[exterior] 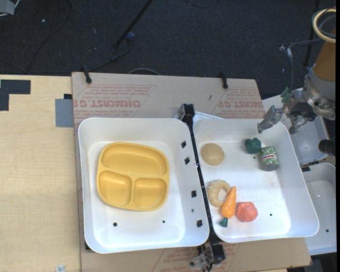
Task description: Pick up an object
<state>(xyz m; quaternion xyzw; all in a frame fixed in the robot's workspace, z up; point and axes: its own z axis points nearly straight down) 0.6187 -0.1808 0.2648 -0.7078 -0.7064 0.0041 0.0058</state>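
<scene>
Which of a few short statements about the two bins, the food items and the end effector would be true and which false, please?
1. The yellow divided plate lies in the left bin. True.
2. The carrot sits beside the green can. False: it lies near the front of the right bin, touching the beige ring-shaped pastry, well away from the can.
3. The end effector holds the red item. False: the end effector is open over the bin's far right corner with nothing between its fingers.
4. A round tan piece rests near the divider between the bins. True.
5. The dark green item lies right by the can. True.
</scene>
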